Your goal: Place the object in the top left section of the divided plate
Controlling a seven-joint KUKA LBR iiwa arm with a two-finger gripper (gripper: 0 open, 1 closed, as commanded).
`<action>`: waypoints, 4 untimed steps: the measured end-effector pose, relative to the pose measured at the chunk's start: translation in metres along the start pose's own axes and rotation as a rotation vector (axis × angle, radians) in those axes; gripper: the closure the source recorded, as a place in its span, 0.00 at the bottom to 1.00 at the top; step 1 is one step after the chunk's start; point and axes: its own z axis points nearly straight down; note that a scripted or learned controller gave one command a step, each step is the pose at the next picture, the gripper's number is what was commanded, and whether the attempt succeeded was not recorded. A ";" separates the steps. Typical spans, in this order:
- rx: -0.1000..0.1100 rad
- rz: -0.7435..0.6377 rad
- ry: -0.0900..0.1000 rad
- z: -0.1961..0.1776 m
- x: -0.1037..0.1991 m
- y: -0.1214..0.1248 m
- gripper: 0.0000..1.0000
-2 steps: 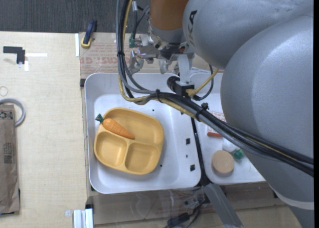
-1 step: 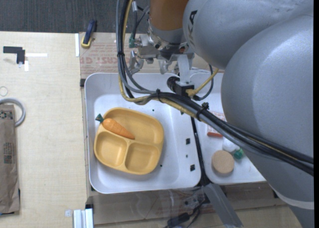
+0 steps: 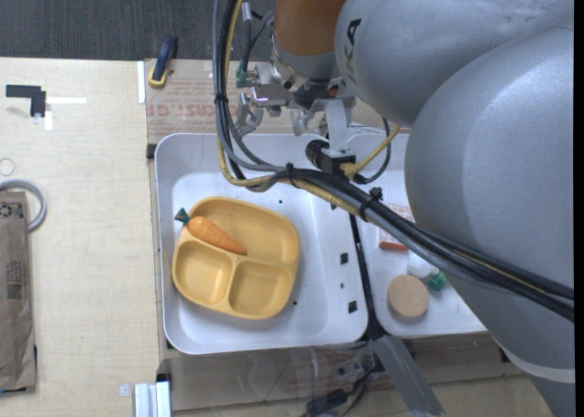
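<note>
You can judge the job nearly done or done: the carrot (image 3: 215, 233) already lies in the large upper section of the divided plate (image 3: 274, 301), toward its 10 o'clock rim, in the left bin (image 3: 315, 319). The gripper (image 3: 306, 119) sits well apart, at about 1 o'clock from the carrot; whether it is parted or closed, you cannot tell.

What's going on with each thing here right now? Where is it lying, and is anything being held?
Carrot: lying across the plate's large upper section, leafy end over the rim, not held.
Yellow divided plate: flat in the left bin.
Round tan disc: lying loose in the right bin.
Left bin: holds the plate.
</note>
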 end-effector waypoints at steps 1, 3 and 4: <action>0.000 0.000 0.000 0.000 0.000 0.000 0.00; 0.012 -0.002 0.002 0.133 -0.058 -0.071 0.00; 0.010 0.031 0.001 0.134 -0.030 -0.035 0.00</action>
